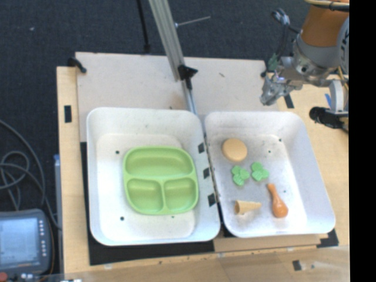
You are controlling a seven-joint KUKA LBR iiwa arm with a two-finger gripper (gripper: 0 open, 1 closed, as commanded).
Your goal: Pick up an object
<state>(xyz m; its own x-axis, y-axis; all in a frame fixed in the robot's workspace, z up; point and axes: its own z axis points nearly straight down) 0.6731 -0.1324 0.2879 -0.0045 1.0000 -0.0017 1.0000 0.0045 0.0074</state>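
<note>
The gripper [271, 94] is hanging over the bench just past the far rim of the right bin [305, 157]; whether it is open or closed cannot be told from this view. Well down and left of it, a light green three-compartment tray [160, 180] is lying in the left bin [106, 157]. Nearer, below and a little left of the gripper, a round tan bun [234, 150] is resting. Beyond that an orange carrot-like piece [277, 201] is lying, then two green clover-shaped pieces [249, 173] side by side, then a small tan cone [247, 207]. No writing is legible.
</note>
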